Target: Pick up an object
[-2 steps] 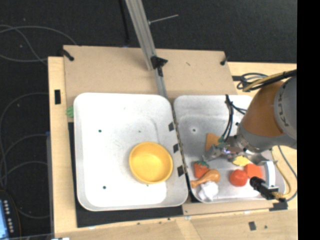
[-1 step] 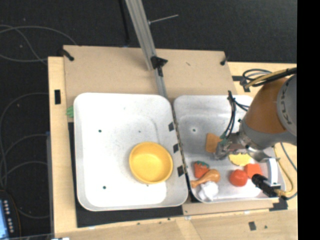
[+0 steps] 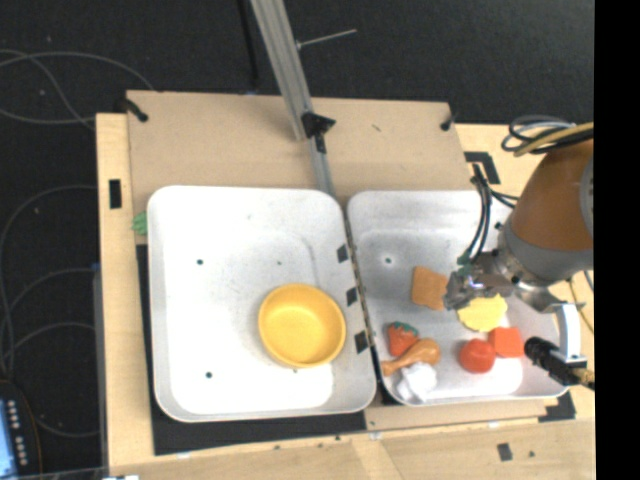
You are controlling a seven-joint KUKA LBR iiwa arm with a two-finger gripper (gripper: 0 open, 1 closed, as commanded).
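Lying in right bin (image 3: pixel 400 218): tan block (image 3: pixel 428 288) and yellow piece (image 3: pixel 483 315), end effector (image 3: pixel 466 288) low between them, touching both; finger state cannot be told. Yellow bowl (image 3: pixel 301 325) in left bin (image 3: pixel 200 228).

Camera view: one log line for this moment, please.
gripper: over right bin, between tan block and yellow piece | grasp: cannot tell | left bin: yellow bowl

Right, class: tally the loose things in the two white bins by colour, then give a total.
Yellow: 2, the bowl and the flat yellow piece
Orange or tan: 4
Red: 1
White: 1
Total: 8
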